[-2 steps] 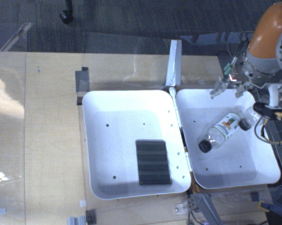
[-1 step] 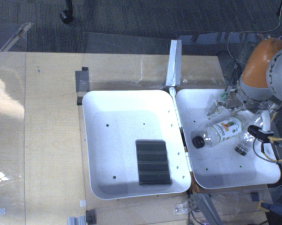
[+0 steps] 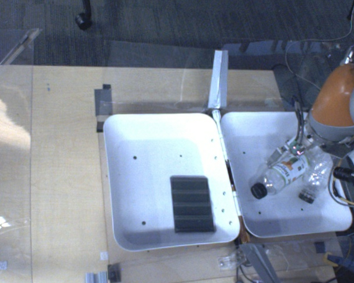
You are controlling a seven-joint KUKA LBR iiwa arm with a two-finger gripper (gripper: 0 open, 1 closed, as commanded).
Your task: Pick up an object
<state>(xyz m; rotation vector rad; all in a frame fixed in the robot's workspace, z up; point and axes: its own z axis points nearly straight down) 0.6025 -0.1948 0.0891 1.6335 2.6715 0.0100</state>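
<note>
Looking down from the fixed camera, we are seeing the clear plastic bottle [image 3: 281, 176] lying on its side in the right bin [image 3: 246, 135], with the arm's fingers [image 3: 294, 146] hovering at its upper end; whether they are closed or spread we cannot tell. We are judging that the round, slick bottle could be rolling or slipping away if the pinch is landing off-centre.

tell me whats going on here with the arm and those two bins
A grey and orange robot arm reaches in from the right over the right bin, its tool down at a clear plastic bottle with a dark cap that lies on its side. Whether the bottle is gripped can't be told. A black ridged block lies flat in the left bin, untouched.
</note>
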